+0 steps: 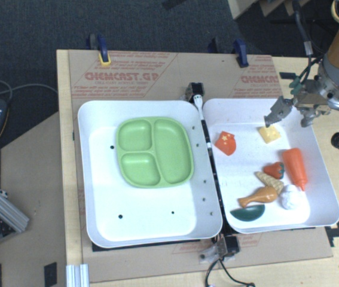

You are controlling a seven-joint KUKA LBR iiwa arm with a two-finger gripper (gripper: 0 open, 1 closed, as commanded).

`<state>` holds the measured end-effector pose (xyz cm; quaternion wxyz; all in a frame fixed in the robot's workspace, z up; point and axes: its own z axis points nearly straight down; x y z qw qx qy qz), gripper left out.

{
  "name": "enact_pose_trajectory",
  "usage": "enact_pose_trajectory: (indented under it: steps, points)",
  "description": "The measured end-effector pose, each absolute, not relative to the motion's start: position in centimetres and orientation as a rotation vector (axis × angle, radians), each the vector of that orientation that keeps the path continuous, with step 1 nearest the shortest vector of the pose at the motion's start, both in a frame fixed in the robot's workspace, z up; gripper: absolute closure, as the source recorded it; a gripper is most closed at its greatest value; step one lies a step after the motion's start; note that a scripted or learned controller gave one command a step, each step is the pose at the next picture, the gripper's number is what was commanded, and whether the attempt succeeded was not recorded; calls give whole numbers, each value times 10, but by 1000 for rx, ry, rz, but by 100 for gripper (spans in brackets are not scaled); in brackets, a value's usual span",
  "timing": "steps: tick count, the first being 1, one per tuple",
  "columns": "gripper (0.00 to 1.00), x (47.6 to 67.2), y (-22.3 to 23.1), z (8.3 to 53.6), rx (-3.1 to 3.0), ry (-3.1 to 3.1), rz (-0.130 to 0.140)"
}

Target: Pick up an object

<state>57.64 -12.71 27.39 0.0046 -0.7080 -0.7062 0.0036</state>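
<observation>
Camera view: spread gripper [289, 113] above right bin [324, 211], cardboard-topped bench [67, 112] on dark carpet [31, 17].

Divided plate [155, 151] lies in left bin [97, 220]; toy foods [275, 184] in right bin [247, 112].

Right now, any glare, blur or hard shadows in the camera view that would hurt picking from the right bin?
Camera view: light is even and soft, with only faint shadows under the carrot and the cheese wedge. The right bin reads bright white but not blown out. Toys are in focus. The tool looks slightly soft at the frame's right.
</observation>
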Motion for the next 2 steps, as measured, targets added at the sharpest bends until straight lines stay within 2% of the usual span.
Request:
enact_pose_trajectory:
  steps: [1, 2]
  points:
    - [0, 578, -127, 281, -2222, -2222, -1]
    - [0, 584, -127, 236, -2218, -2218, 4]
